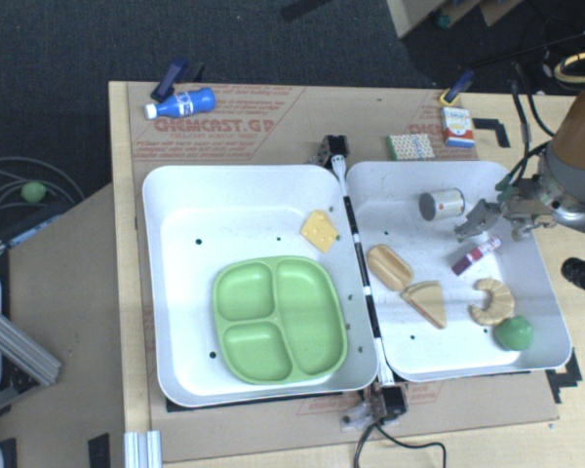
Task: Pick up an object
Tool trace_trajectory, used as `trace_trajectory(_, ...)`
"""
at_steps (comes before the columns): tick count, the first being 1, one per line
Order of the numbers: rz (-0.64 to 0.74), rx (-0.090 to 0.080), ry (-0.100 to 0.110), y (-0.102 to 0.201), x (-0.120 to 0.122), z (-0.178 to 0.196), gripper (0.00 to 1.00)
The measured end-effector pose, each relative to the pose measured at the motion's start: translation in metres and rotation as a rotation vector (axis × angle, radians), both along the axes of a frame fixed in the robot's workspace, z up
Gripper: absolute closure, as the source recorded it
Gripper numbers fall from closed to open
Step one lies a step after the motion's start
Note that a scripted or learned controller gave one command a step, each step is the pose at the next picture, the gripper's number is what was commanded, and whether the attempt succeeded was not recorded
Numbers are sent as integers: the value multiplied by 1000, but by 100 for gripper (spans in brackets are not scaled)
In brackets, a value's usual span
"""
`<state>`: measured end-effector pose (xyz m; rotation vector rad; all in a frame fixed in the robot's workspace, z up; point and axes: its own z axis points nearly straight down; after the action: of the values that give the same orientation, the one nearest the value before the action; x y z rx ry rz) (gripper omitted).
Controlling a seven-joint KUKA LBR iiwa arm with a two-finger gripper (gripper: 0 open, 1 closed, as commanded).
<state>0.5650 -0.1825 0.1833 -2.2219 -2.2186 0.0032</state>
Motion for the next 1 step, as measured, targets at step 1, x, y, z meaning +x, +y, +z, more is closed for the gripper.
trace_trajectory(1,1,0,-4,-21,13,-74,0)
